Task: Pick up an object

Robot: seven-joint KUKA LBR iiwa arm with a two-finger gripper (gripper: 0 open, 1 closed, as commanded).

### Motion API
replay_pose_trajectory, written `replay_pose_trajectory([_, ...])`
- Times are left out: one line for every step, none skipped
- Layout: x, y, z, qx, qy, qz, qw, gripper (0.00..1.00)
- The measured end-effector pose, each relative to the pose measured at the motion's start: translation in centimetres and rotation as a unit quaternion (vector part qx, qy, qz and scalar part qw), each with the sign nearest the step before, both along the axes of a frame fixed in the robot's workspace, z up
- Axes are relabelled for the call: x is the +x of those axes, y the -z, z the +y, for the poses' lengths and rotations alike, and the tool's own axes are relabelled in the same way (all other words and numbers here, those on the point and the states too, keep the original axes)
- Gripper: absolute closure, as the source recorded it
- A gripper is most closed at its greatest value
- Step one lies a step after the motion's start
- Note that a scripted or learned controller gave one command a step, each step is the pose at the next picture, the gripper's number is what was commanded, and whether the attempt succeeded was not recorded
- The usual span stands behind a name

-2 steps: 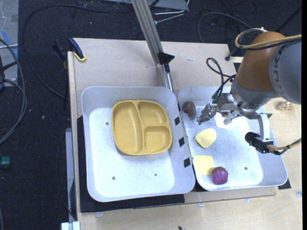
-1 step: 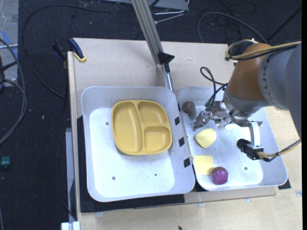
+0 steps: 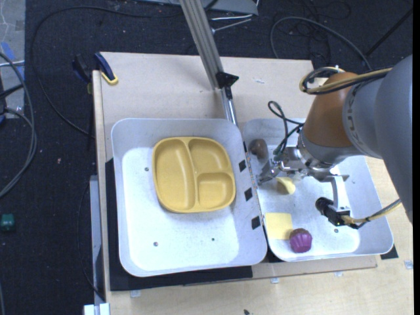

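My pincer [image 3: 274, 171] sits low in the right bin [image 3: 367, 176], near that bin's left wall; whether it is apart or together I cannot tell, the metal parts blur into one another at this slant; no object visibly held. Just beside the pincer, to its lower right, lies a small pale yellow piece [image 3: 285, 186], touching or nearly touching the tip, cannot tell which; a brown rounded object [image 3: 258, 147] lies just above and left of the pincer, against the bin's left edge. Lower in the same bin: a flat yellow square block [image 3: 277, 225], and just beside its lower right corner a purple ridged object [image 3: 300, 240]. My wrist, orange-banded [image 3: 327, 113], rises to the upper right of the pincer. Left bin [image 3: 134, 241] holds a yellow divided tray [image 3: 193, 174], three compartments, lying flat near the bin's upper centre, well apart from my pincer.
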State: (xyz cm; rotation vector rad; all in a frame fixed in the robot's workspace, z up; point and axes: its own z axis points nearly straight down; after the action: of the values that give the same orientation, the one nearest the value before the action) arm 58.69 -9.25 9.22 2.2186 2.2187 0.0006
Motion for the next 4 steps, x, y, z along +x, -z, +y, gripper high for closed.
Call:
replay_pose_trajectory([0.6,-1.9,0.1,0.0003,0.0,-0.011,0.9999,1.0])
replay_pose_trajectory([1.7,-7.5,-0.1,0.0007,-0.001,-0.001,1.0,1.0])
replay_pose_trajectory([1.8,-11.8,0.2,0.0008,-0.002,-0.001,1.0,1.0])
replay_pose_trajectory([1.0,-17.0,0.4,0.0007,-0.002,-0.002,1.0,1.0])
